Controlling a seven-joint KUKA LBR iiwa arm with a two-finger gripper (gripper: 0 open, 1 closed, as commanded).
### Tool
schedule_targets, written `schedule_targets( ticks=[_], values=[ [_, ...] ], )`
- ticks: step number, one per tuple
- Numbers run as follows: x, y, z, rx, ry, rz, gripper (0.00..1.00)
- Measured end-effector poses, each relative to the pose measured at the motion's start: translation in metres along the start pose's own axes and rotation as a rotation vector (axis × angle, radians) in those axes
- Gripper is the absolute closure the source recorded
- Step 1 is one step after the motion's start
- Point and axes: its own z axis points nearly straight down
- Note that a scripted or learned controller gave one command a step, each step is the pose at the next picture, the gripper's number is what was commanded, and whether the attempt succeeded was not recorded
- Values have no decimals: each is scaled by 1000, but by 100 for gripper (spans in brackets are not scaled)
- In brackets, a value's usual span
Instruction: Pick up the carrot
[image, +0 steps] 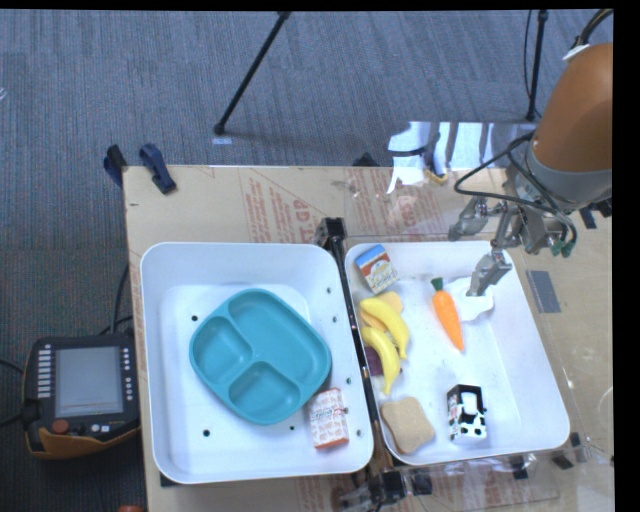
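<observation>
1 fixed overhead camera, slanted down, both bins visible.

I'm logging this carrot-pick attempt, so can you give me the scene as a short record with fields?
arm: reaches in from the right, gripper above the right bin's far side
target: carrot lying in the right bin, green top toward the far wall, just left of the gripper
grasp: carrot not between the fingers
right bin, other items: bananas, small carton, bread slice, black-and-white cow-pattern box
left bin: teal divided plate, small packet at the near right corner
</observation>
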Motion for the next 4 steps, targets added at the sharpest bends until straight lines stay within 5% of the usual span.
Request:
schedule_targets(
  ticks=[1,2,3,4],
  values=[
    [9,-73,170,-2,13,222,0],
    [20,-16,172,0,3,440,0],
    [43,52,173,2,5,812,0],
    [41,53,161,2,1,804,100]
  ],
)
